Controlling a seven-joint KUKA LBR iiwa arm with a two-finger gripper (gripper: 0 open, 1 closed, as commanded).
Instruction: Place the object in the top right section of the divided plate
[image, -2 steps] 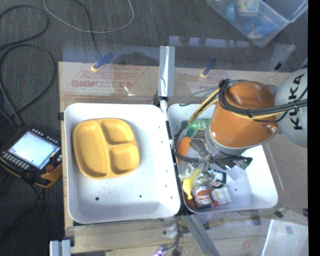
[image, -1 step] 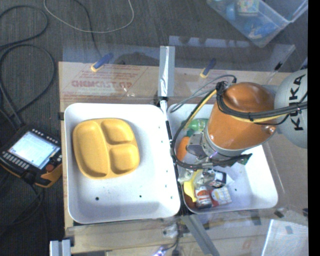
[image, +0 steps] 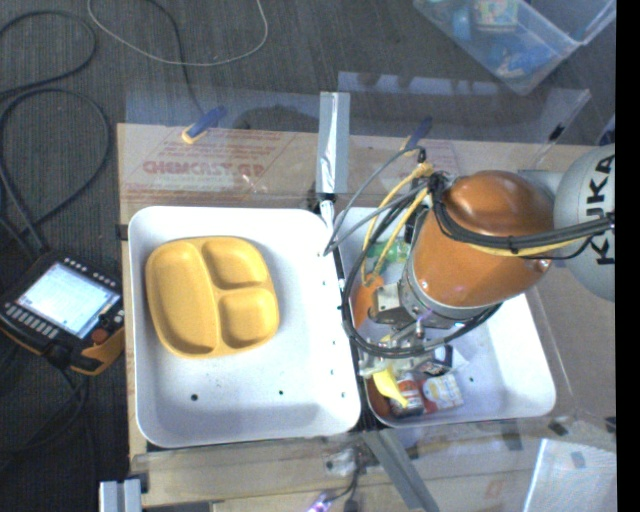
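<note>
Objects: a small heap of items (image: 412, 388), yellow, red and white among them, lies at the near left corner of the right bin (image: 520, 385), just below the arm's wrist; which of them is the task's object cannot be told.
Divided plate: a yellow divided plate (image: 211, 295) sits in the left bin (image: 240, 400), toward its far left, lying flat, with one long section at left and two smaller ones at right.
Top right section: the upper small compartment (image: 235, 262) shows bare yellow.
Arm: the grey arm (image: 592, 215) reaches in from the right and bends down over the right bin, its orange band (image: 478, 240) bulging above the wrist and hiding much of the bin's left half.
Cables: yellow, green and black leads (image: 395, 215) loop from the wrist toward the divider between the bins.
Gripper: the gripper (image: 408, 345) points down toward the heap; the wrist and cables cover it, so the state of the fingers cannot be told.
Table: the table (image: 220, 160) carries both bins side by side.
Floor: a handheld control pendant (image: 62, 310) lies left of the table.
</note>
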